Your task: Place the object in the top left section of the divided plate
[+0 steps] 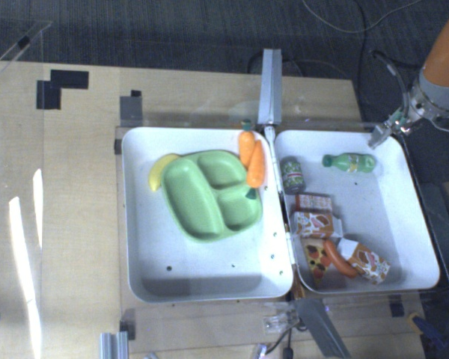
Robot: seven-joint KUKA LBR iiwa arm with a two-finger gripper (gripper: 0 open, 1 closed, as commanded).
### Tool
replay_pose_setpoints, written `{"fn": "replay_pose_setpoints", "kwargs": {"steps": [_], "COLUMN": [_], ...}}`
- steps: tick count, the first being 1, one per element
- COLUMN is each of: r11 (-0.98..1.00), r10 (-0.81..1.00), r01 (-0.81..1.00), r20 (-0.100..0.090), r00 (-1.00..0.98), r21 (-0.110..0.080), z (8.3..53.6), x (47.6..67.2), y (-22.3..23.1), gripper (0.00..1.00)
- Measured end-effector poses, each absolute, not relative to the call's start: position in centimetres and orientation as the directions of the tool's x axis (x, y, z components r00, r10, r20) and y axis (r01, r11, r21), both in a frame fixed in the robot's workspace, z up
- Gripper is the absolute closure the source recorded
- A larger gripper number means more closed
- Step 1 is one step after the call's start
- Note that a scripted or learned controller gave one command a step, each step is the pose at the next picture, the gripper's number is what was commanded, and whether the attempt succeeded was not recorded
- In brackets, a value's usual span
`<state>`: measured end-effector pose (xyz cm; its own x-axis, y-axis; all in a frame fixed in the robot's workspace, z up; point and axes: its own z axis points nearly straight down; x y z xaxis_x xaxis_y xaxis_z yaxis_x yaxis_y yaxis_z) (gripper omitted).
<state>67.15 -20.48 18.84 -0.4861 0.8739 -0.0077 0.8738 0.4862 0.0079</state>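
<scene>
A green divided plate (208,191) lies in the left bin (202,275). An orange carrot (251,158) rests along the plate's upper right edge, by the wall between the bins. A yellow banana (159,172) peeks out from under the plate's left rim. The arm with its orange band (443,60) hangs over the far right corner of the right bin (411,223), and the gripper (382,134) points down at that bin's upper right rim, well away from the plate.
The right bin holds a green bottle (349,162), a small can (292,174), two snack packets (313,214), a sausage-like toy (337,259) and a wrapped packet (369,262). A metal post (269,88) rises behind the wall between the bins.
</scene>
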Motion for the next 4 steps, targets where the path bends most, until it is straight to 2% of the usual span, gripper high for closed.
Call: {"fn": "replay_pose_setpoints", "kwargs": {"steps": [1,2,3,4], "r11": [0.428,0.545,0.567,0.539], "r10": [0.904,0.838,0.824,0.842], "r01": [0.904,0.838,0.824,0.842], "r20": [-0.006,-0.002,-0.008,-0.006], "r00": [-0.428,-0.545,-0.567,-0.539], "r21": [0.007,0.003,0.008,0.006], "z": [23.5,15.8,21.8,9.5], "x": [63.0,60.0,67.2,63.4], "y": [-20.6,-20.5,-18.7,-20.4], "gripper": [1.0,1.0,1.0,1.0]}}
